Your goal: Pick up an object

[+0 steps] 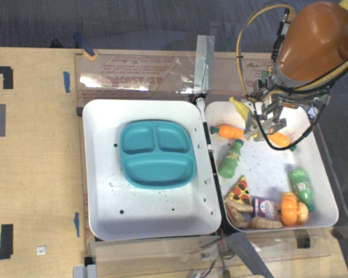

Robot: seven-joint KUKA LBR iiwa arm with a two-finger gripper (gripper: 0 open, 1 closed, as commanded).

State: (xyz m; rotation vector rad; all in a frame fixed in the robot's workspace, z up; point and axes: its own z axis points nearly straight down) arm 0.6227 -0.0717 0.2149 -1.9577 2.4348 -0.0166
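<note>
My gripper (264,125) hangs over the far part of the right bin (325,172), open, with nothing between its fingers. An orange carrot (230,132) lies just to its left, and another orange piece (279,139) just to its right. A yellow banana (239,106) lies at the far rim, beside the gripper. Nearer the front are a green bottle (231,160), a pizza slice (239,191), a green pickle-like toy (301,183), an orange pumpkin (291,208) and a purple packet (265,207).
The left bin (98,155) holds a teal divided plate (158,153). A grey divider wall (207,149) separates the two bins. Yellow and black cables loop above the wrist (261,22). Bare bin floor shows around (267,169).
</note>
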